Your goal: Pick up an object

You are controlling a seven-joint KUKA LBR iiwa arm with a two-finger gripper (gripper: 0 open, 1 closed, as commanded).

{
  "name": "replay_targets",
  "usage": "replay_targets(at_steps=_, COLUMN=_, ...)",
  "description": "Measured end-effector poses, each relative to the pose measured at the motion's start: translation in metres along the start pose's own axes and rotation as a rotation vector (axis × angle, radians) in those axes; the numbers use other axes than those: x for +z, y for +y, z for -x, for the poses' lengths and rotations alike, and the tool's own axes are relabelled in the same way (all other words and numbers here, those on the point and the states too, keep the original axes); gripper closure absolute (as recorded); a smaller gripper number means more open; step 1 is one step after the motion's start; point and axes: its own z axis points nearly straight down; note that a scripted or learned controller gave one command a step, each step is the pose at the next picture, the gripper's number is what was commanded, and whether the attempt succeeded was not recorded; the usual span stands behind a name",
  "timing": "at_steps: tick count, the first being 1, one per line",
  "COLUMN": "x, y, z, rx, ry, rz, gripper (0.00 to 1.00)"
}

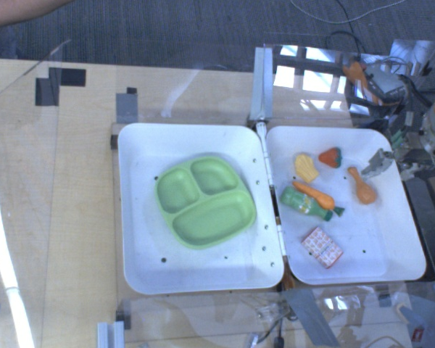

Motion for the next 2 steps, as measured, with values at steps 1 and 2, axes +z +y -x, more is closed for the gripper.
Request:
replay_targets(at_steps=1, x=0.1274, y=0.0215, z=-0.0118, rx=0.028, ry=-0.001, rz=0.003, gripper=0.0)
replay_targets(at_steps=2, x=0.1179, y=0.024, z=-0.0133, rx=0.025, ry=0.002, rz=0.006, gripper=1.0)
